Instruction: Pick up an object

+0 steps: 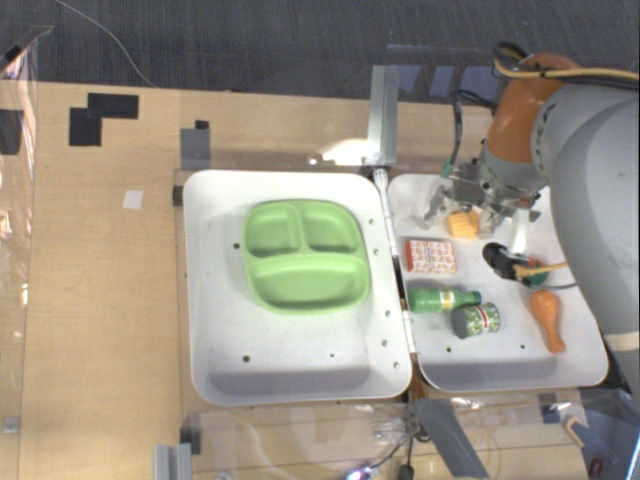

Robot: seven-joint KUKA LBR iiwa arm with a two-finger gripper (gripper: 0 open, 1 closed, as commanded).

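Hovering over the upper part of the right bin [500,363], the gripper [467,213] is standing above a small yellow block [462,226], and its jaws are looking spread apart, one on each side of the block and not clamped on it. That block is probably the thing being picked, since it is lying nearest the fingers, towards the upper middle of the bin. To do this well, the arm should be lowering straight down with the block centred between the jaws, so that neither finger is landing on top of it or pushing it sideways. A red-and-white packet [431,257] is lying just below and left of the block, near but apart from it, so the left finger is needing some care. Closing should be waiting until both fingers are reaching the bin floor.
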